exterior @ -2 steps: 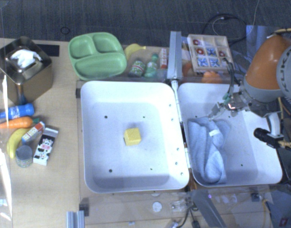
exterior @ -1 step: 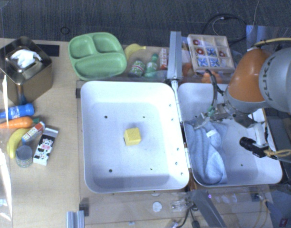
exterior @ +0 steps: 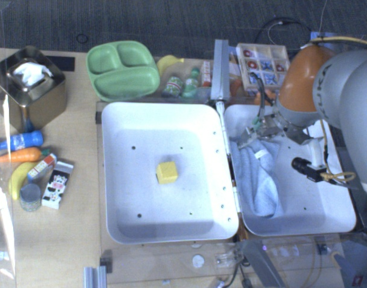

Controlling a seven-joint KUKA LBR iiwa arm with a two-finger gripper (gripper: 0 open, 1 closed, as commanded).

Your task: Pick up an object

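The end effector point(exterior: 259, 131) hangs low in the right bin point(exterior: 336, 215), at its far left corner, just above a pale blue cloth point(exterior: 258, 179) — whether it is open or closed, I cannot tell. Nothing looks lifted, so the pick is not yet done. A yellow block point(exterior: 167, 172) lies alone in the left bin point(exterior: 129, 221) — there is free room around it, while the cloth is close to the dividing wall.

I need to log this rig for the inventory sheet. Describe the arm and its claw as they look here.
The arm is bulky and rounded, grey, with a glossy orange band above the wrist. Thin dark cables run down the wrist towards the claw, a small metallic piece too blurred for finer detail. A black fitting with a yellowish cord sits lower on the arm.
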